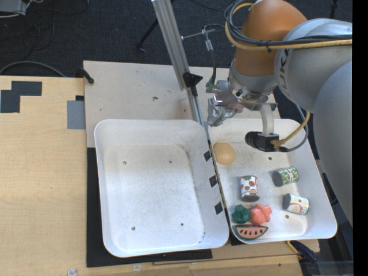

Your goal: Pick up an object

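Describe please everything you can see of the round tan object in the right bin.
The round tan object looks like a small ball or a toy bread roll, smooth, matte and pale brown, a little lighter on top. It looks whole and lies on the floor of the right bin, in the far left part, right beside the wall where the two bins meet; whether it touches that wall I cannot tell. The other toys lie apart from it, nearer the camera. The gripper hangs above and behind it, not touching it.

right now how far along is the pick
Nothing looks picked: the ball, can, watermelon slice and other toys all lie in the right bin. The gripper hangs over that bin's far edge, above the ball, with nothing seen in it. Descending, grasping and lifting remain.
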You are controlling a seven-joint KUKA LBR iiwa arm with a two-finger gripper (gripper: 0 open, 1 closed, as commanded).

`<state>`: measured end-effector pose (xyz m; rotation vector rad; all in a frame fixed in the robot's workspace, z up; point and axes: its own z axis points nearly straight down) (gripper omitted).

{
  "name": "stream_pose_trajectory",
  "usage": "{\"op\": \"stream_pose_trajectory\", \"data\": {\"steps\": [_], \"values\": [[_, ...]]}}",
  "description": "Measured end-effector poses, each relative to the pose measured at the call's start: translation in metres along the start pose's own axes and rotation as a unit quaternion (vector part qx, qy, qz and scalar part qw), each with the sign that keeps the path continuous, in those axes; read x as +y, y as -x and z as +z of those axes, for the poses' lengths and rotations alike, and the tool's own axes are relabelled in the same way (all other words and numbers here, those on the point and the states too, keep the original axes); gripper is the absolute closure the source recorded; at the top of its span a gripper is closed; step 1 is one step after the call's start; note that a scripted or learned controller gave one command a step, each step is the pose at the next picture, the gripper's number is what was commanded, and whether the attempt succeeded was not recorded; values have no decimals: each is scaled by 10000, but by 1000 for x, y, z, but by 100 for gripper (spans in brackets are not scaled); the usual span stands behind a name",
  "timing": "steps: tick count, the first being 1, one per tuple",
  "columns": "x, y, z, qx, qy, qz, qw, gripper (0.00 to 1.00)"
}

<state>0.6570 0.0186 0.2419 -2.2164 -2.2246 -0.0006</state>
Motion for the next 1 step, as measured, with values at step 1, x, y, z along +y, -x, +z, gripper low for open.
{"op": "stream_pose_trajectory", "data": {"steps": [1], "values": [[0, -46, -3, 3, -1, -2, 10000, 100]]}}
